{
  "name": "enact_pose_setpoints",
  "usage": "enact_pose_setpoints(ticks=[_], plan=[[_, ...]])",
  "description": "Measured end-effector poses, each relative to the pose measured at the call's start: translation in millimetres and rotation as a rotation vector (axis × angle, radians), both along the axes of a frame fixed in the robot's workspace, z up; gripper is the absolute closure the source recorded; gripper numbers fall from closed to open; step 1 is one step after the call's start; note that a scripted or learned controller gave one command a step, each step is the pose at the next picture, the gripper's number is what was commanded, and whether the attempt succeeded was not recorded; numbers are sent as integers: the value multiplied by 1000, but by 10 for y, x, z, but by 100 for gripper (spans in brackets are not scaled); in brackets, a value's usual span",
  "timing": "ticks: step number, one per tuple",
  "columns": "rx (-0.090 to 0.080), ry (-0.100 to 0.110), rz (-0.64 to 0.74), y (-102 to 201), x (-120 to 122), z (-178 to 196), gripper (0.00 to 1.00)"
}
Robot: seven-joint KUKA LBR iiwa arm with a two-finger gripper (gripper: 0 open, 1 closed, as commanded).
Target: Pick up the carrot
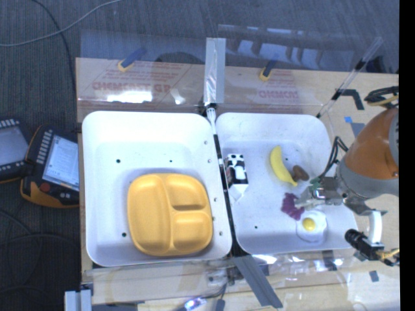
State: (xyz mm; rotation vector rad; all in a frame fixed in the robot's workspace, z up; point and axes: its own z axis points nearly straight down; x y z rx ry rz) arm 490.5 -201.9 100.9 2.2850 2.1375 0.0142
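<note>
Both white bins [149, 125] below me look like smooth, slightly glossy plastic, and the yellow divided tray [170, 212] in the left one has a softer satin sheen. The banana [280, 166] and fried egg [311, 225] look like shiny moulded plastic. My bench [311, 86] is pale matt wood behind clear glossy panels, and the floor [39, 57] is rough grey carpet.

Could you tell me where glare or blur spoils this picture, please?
Camera view: glare streaks the clear panels behind the bins; the white right bin looks washed out; the arm is soft at the right; the yellow tray in the left bin is evenly lit.
</note>
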Motion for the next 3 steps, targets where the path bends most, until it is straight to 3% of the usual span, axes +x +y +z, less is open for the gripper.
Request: enact_pose_setpoints(ticks=[1, 2, 3], plan=[[2, -18, -640, 351, 25, -59, 100], [19, -4, -1137, 430, 197, -70, 100], [21, -7, -1290, -72, 398, -74, 100]])
